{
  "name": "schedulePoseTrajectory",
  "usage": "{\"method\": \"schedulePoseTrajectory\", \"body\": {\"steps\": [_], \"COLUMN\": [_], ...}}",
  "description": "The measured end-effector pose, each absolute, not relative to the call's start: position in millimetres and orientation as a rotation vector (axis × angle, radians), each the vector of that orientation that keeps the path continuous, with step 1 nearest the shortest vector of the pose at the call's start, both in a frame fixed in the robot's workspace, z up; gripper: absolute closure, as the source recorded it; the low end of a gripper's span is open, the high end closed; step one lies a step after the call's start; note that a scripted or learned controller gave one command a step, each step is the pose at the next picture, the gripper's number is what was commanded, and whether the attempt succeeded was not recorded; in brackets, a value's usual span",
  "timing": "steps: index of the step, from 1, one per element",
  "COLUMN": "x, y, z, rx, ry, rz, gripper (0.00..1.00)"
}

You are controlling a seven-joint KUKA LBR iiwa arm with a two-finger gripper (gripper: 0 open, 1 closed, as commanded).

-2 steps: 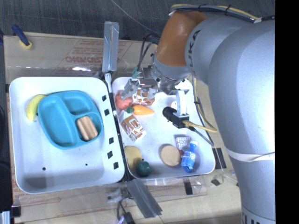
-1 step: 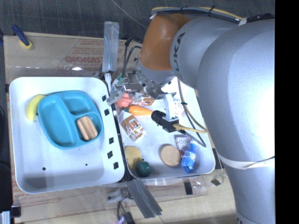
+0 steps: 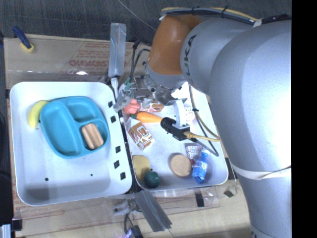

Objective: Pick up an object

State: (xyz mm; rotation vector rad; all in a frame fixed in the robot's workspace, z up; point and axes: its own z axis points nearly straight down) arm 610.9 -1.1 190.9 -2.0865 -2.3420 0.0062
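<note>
1. Hanging low over right bin (image 3: 218, 175), pincer (image 3: 141, 100) beside carrot (image 3: 148, 117); grip state impossible to tell
2. Crowding around: snack packet (image 3: 140, 135), round cookie (image 3: 180, 165), blue bottle (image 3: 200, 166)
3. Sitting in left bin (image 3: 29, 182): blue tray (image 3: 64, 128), banana (image 3: 33, 114)

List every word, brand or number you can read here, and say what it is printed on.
"KUKA", partly seen, on the grey arm.
Red print on the cardboard sheet: too faint to read.
Brown-and-white packet: letters too blurred to read.
Blue packet: print too small.
</note>
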Motion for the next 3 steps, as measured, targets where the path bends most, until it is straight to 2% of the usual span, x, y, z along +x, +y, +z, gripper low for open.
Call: {"method": "schedulePoseTrajectory", "body": {"steps": [1,2,3], "x": [571.2,561.1,604.7], "y": [-8,-65,-59], "z": [235,190,192], "rx": [-2.107,-2.164,-1.948], "ry": [-2.328,-2.272,-2.464], "rz": [0.000,0.009,0.002], "gripper": [0.00,0.00,0.00]}}
